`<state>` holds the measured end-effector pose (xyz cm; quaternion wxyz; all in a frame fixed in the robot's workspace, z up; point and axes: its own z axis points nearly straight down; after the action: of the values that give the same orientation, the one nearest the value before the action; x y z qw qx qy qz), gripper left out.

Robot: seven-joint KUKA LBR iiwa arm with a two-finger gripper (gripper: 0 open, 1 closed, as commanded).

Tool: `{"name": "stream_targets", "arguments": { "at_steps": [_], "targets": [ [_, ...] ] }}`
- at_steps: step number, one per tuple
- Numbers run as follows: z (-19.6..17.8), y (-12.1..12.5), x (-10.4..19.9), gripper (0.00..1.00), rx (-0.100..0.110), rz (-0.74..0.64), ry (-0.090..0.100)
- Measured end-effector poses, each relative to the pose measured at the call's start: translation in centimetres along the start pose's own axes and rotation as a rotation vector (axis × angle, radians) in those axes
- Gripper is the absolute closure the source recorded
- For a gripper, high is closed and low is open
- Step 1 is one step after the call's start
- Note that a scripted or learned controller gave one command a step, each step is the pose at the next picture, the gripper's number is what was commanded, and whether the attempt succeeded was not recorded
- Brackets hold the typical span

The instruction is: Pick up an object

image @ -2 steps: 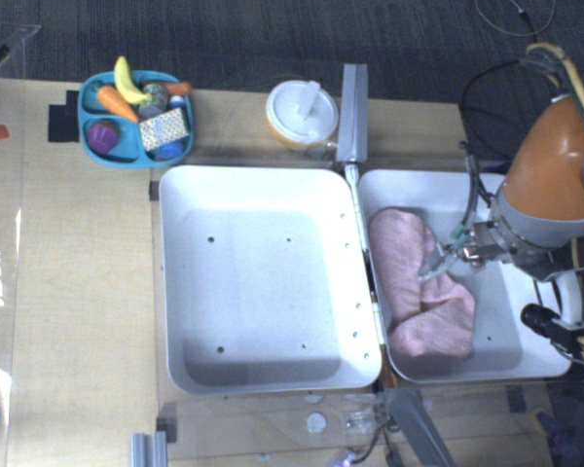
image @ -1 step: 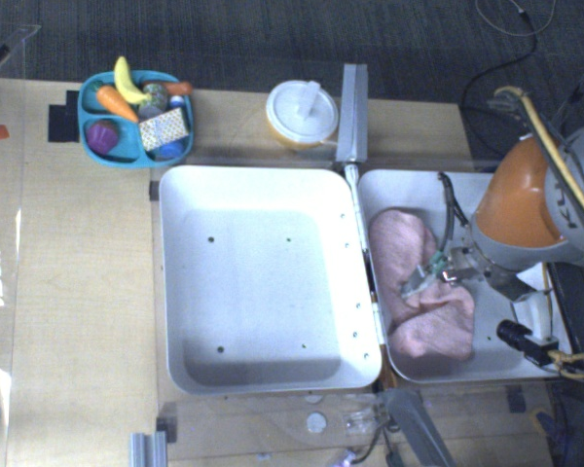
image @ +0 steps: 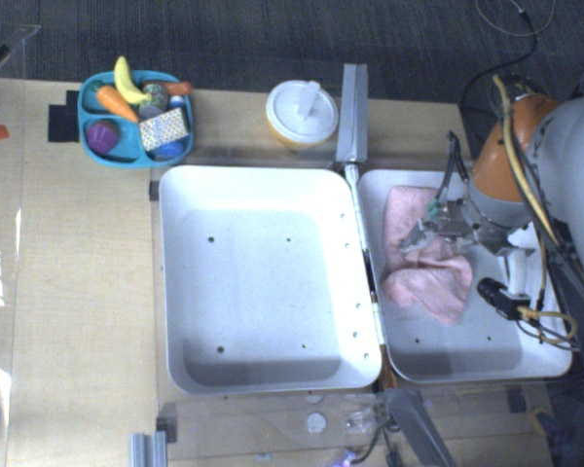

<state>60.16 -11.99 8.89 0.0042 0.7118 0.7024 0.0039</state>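
The gripper [image: 426,233], fingers spread wide, hovers right over the pink cloth [image: 423,266] in the right bin [image: 487,353], whose crumpled length runs twelve to six beneath it.

The grey arm [image: 574,163] reaches in from the right, its orange band [image: 501,168] above the wrist, with the gripper [image: 430,233] pointing left and low, jaws spread.
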Motion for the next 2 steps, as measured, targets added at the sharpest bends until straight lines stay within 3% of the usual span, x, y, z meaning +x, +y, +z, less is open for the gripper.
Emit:
{"name": "stream_targets", "arguments": {
  "at_steps": [1,2],
  "targets": [
    [0.07,2.95,-3.98,0.0,0.001,-0.189,0.0],
    [0.1,2.65,-3.11,0.0,0.002,-0.047,-0.002]
  ]
}}
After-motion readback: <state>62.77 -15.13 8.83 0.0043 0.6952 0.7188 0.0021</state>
